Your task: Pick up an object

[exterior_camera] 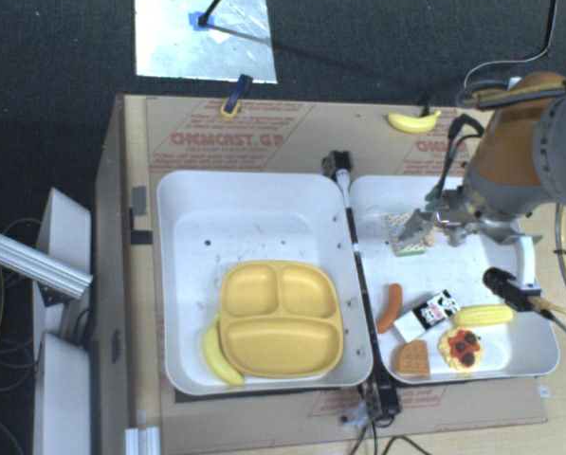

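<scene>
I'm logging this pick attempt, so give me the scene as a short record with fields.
left bin: yellow divided plate, banana against its left edge
right bin: hot dog, waffle piece, pizza slice, corn cob, black-and-white carton
claw: low over the right bin's upper part, at a small pale item
outside bins: second banana on the bench behind

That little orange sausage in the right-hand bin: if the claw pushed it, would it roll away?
Probably. The sausage looks round and smooth, so it may roll sideways or slip. It seems small, likely light. It lies near the bin wall, which might stop it.
</scene>
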You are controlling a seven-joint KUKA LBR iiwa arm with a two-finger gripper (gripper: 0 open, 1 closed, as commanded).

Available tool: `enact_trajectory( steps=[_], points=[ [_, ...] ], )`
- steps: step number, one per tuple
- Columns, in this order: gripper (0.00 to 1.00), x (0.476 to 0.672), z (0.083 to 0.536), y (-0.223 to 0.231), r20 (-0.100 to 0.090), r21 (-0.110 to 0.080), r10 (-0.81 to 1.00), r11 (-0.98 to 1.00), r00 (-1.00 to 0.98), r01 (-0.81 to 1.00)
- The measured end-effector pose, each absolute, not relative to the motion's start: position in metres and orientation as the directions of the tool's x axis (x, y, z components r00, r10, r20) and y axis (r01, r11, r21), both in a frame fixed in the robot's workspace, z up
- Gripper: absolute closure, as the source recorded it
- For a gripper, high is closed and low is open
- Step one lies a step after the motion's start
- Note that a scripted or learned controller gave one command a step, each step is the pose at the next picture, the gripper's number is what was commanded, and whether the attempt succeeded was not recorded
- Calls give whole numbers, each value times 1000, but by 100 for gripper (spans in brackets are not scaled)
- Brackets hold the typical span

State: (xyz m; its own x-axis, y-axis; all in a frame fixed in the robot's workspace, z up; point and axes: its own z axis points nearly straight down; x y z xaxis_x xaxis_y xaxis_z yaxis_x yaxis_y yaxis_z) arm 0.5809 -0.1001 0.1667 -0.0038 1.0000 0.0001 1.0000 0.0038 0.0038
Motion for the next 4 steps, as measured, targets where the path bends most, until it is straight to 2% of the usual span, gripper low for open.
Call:
enact_trajectory(
  steps=[1, 2, 3, 4],
  points=[
    [0, 542, 84, -84, 0, 1, 1000, 1, -1, 1000],
    [0, 531, 84, -89, 0, 0, 1000, 1, -1, 1000],
    [100, 532, 95, -89, 1, 2, 1000, 2, -2, 1000],
    [100, 599, 185, -57, 0, 5, 1000, 4, -4, 1000]
  ],
)
